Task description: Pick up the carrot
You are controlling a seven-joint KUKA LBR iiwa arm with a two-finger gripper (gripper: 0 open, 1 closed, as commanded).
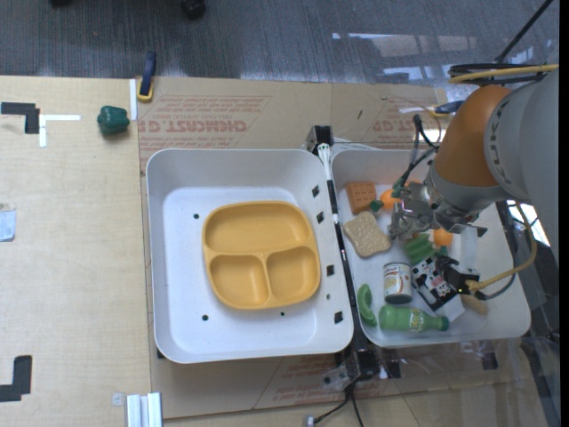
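A: From the overhead camera view, where was the carrot [388,198]?

B: In the right bin [508,320], toward its far side. A small orange piece with a green tip lay just beside the cracker [359,195], between it and the gripper [407,220]. I judged that to be the carrot, though it was small and partly hidden. Another orange bit [442,237] showed under the wrist, and I couldn't tell what it was.

A: And the tool itself?

B: It hung low over the clutter, the arm [498,145] reaching in from the right. Whether it was parted or closed I couldn't tell; the wrist hid too much, and nothing was visibly held.

A: What crowded it?

B: A slice of bread [365,233] just to its left, a can [396,282] nearer the camera, a green bottle [412,319] lying along the near wall, and a green piece [420,246] close beneath the wrist. I'd guess the low approach was meant to slip between them.

A: The left bin [169,265]?

B: It held a yellow divided plate [261,253], well apart from the work. A green object [113,120] sat on the bench [62,265] beyond.
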